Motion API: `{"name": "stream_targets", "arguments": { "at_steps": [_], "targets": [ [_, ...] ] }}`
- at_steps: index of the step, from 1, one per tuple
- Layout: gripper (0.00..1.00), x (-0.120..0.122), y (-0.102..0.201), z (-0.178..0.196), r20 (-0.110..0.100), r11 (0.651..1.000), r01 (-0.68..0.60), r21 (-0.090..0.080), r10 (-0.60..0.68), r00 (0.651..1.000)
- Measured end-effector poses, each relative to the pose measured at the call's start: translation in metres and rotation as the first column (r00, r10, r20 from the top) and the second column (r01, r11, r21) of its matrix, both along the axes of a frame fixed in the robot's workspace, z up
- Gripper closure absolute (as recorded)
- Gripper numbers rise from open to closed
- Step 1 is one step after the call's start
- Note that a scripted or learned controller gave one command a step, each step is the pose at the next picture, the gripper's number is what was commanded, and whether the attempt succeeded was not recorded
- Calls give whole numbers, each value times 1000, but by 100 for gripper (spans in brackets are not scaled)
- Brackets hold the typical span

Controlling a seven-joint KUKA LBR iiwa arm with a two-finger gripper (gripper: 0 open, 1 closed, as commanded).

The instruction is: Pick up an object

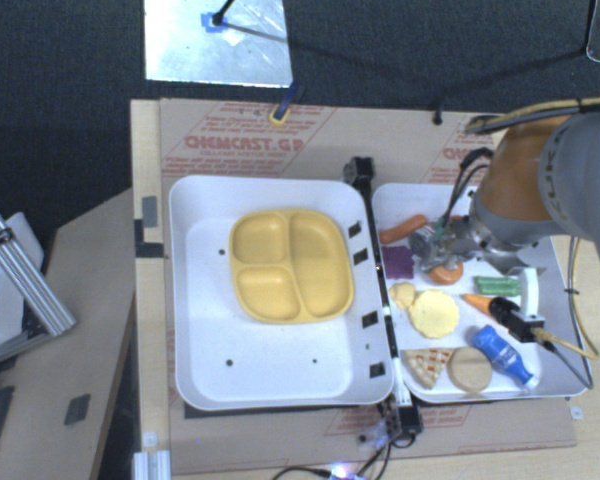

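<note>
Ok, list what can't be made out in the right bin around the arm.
- End effector: camera view; too small and cluttered to tell whether it is open or shut, or holding anything.
- Orange item: partly covered by the end effector, so its shape is unclear.
- Right bin: its upper right part is covered by the arm.
- Green item: too small to identify.

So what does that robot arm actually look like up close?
A thick, rounded grey arm with a broad orange band above the wrist. Black cables loop beside the band, down to a small, dark metal two-finger gripper.
</note>
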State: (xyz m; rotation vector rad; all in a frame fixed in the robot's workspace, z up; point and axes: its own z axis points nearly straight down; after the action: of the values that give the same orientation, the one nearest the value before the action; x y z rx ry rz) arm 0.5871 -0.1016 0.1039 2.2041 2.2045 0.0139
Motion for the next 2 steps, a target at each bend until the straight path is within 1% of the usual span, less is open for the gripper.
{"name": "stream_targets", "arguments": {
  "at_steps": [1,2],
  "targets": [
    [100,2,5,64,-16,1000,-4,10,4,1000],
    [100,4,5,118,-16,1000,-4,10,5,1000]
  ]
}}
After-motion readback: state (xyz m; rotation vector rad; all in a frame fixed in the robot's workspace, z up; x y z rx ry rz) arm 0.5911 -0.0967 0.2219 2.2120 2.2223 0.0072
